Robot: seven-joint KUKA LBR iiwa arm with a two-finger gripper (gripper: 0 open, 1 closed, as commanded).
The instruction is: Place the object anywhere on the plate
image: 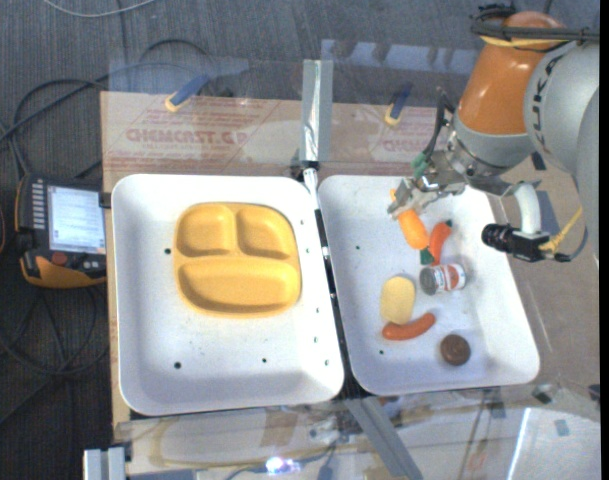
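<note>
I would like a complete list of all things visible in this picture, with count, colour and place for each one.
plate: 1, yellow, three compartments, in the left bin
left bin: 1, white, left half of the bench
right bin: 1, white, right half of the bench
carrot: 1, orange, upper part of the right bin, just below the gripper
chilli: 1, red-orange, beside the carrot
can: 1, silver, lying mid right bin
yellow piece: 1, pale yellow, right bin
sausage: 1, red-orange, below the yellow piece
brown disc: 1, brown, lower right bin
pendant: 1, orange-black, left of the bench
gripper: 1, metal, above the carrot
</note>
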